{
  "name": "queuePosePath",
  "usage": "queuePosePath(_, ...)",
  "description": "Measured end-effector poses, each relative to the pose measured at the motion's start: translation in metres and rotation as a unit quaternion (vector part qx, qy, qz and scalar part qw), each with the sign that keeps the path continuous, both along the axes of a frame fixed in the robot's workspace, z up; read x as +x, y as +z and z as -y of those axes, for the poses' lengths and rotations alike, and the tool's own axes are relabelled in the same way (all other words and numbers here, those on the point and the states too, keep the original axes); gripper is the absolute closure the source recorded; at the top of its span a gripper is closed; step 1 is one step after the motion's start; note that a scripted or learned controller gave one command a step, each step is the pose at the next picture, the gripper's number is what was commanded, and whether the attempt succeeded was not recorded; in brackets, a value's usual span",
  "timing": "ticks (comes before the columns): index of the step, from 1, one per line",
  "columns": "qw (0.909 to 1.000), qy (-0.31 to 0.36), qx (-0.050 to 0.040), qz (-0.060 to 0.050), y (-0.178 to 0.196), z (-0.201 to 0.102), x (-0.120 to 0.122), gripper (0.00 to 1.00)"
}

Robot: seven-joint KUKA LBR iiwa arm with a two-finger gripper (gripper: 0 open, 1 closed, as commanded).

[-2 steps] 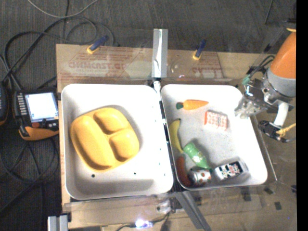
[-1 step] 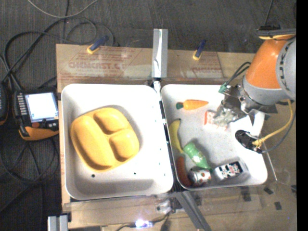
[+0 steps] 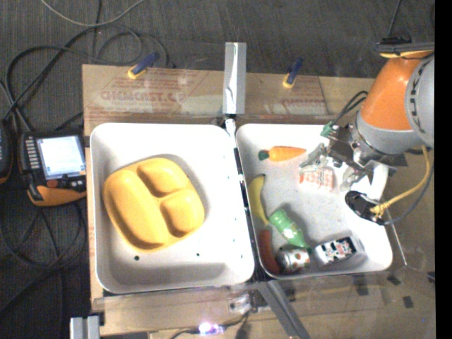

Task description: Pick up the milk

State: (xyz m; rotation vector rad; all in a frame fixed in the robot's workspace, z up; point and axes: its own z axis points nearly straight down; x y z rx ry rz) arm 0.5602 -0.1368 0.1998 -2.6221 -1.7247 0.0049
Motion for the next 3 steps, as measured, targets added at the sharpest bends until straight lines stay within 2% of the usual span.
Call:
queuePosePath(1, 0.9992, 0.040, 0.0002, 0.000, -0.048, -0.016, -0.018, 0.00)
queuePosePath(2, 0.9981, 0.061, -0.0022, 0.006, -0.110, 0.025, 0.034, 0.00)
queuePosePath(3, 0.9981, 0.061, -0.0015, 0.007, -0.100, 0.025, 0.035, 1.00)
